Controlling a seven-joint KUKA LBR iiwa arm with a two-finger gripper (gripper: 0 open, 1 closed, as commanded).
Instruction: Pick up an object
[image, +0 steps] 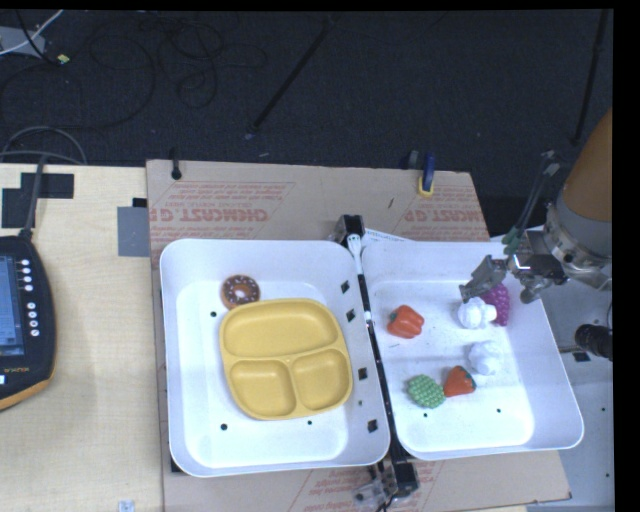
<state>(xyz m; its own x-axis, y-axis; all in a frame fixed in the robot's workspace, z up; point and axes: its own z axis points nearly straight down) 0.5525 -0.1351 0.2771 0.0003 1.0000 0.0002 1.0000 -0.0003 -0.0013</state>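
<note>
Left bin (190, 300): held a yellow tray (285, 357) with three compartments, lying flat and taking up most of the floor; a small chocolate doughnut (240, 291) sat just beside the tray's upper left corner, on the bin floor.

Right bin (540, 420): held a red pepper (405, 321) near the left wall; a green knobbly piece (425, 391) touching a strawberry (459, 381) toward the lower middle; a white lump (486, 357) just above and to the right of the strawberry; a second white lump (476, 314) higher up, pressed against a purple bunch of grapes (499, 303).

Arm: entered from the right, grey wrist with an orange band. The gripper (508, 279) hung over the upper right part of the right bin, its two dark fingers (483, 277) spread apart, one on each side of the grapes and upper white lump (whether the tips touched either item could not be told). Nothing was visibly clamped between them.

Surroundings: cardboard sheet (300, 205) under both bins; a handheld control pendant (20, 320) lay on the wooden bench at far left
</note>
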